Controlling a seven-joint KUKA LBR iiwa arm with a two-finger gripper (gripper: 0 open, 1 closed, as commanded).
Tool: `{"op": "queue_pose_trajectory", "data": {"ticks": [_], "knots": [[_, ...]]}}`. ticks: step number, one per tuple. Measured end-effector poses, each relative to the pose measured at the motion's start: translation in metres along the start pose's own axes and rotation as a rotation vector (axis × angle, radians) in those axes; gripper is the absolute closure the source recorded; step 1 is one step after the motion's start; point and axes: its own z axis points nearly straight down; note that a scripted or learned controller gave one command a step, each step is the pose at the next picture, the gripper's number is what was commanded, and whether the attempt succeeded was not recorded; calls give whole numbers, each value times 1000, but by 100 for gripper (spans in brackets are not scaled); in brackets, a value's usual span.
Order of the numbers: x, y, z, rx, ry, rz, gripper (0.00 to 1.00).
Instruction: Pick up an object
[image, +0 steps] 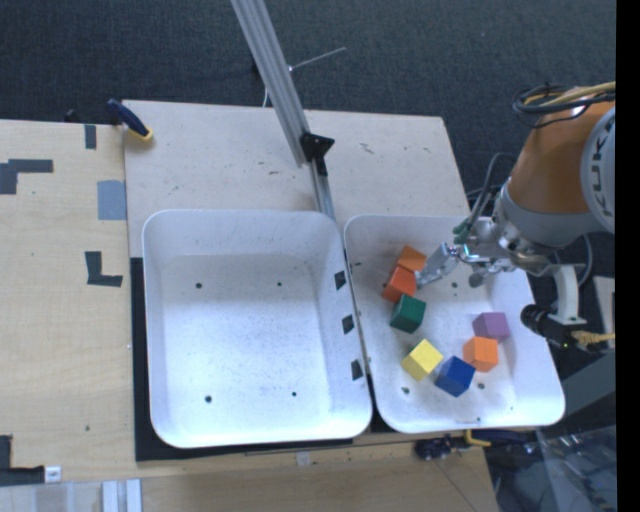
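**Operator:** Where's the gripper right now?

**Observer:** You'll find the gripper (436, 268) low over the right bin (520, 395), in its far part, with the arm (560, 190) reaching in from the right. Its tip sits just beside two orange-toned blocks: an orange block (411, 259) and a red-orange block (399, 283) touching it on the near side. From this slanted view you can't tell whether the fingers are spread or closed, and nothing shows clearly between them.

**Operator:** And the other pieces?

**Observer:** You have a green block (407, 314) just near of the red-orange one. Nearer still, a yellow block (424, 357) touches a blue block (455, 376). To the right of those, a small orange block (482, 352) sits touching a purple block (491, 324) on its far side. All seven lie in the right bin. The left bin (160, 330) stands alongside, its rim touching the right bin's.
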Motion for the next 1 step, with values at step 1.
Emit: {"op": "queue_pose_trajectory", "data": {"ticks": [1], "knots": [[0,1,-3,-5,-1,-1,0]]}}
